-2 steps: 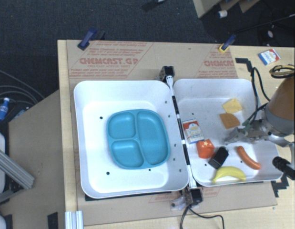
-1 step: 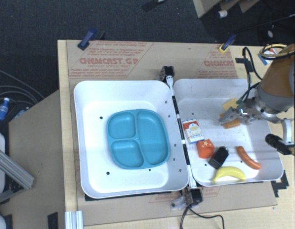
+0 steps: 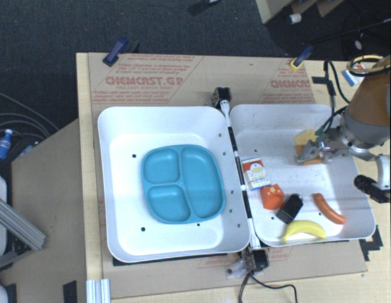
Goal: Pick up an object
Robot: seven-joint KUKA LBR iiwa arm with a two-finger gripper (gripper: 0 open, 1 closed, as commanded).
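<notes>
Banana, bench lettering (CHEMCAST), gripper

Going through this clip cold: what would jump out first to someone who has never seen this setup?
The blue divided plate lying alone in the left bin draws the eye first. Next comes the cluster along the near side of the right bin: a banana, an orange sausage, a black block, an orange piece and a small card. The gripper sits low at that bin's far right, by a yellow object.
</notes>
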